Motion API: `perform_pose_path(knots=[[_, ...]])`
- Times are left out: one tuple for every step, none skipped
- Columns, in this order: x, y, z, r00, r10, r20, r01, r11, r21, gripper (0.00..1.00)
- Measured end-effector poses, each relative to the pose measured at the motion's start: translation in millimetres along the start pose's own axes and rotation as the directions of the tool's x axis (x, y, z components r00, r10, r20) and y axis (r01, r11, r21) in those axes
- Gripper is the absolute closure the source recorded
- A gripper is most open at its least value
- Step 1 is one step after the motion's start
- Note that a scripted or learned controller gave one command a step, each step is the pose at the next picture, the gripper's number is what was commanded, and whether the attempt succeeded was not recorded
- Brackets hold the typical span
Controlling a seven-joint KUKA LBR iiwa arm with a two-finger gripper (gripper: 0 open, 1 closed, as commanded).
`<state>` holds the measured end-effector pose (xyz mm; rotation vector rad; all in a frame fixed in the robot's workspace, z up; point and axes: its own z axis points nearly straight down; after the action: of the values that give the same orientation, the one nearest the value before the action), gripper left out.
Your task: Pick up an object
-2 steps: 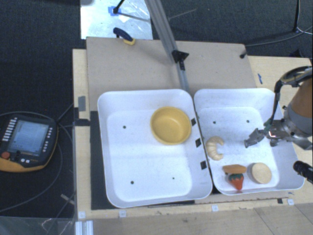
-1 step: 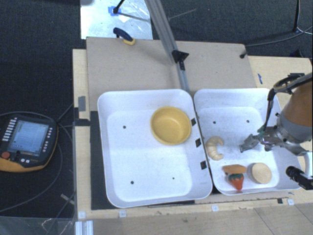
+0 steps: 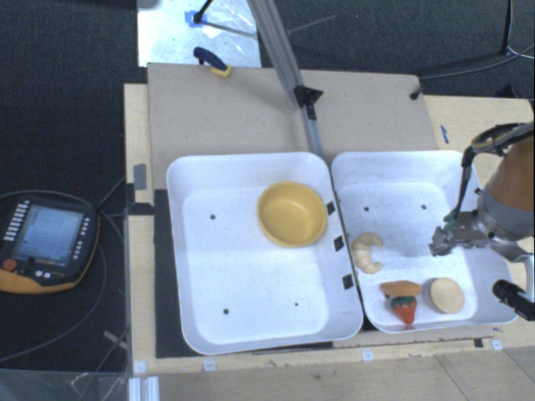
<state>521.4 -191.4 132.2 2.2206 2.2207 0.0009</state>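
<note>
Cream croissant point(image 3: 367, 252) long axis vertical, horns leftward

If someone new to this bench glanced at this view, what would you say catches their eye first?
Most likely the yellow bowl, sitting alone near the back right of the left bin. Next, the right bin, where a pale croissant-shaped piece, an orange-and-red toy and a round beige disc cluster toward the front. The gripper hangs over that bin's right side, above the disc.
</note>
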Motion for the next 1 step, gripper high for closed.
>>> perform_pose_path(knots=[[5.0, 3.3, -43.6, 1.000, -0.001, 0.001, 0.001, 1.000, -0.003, 1.00]])
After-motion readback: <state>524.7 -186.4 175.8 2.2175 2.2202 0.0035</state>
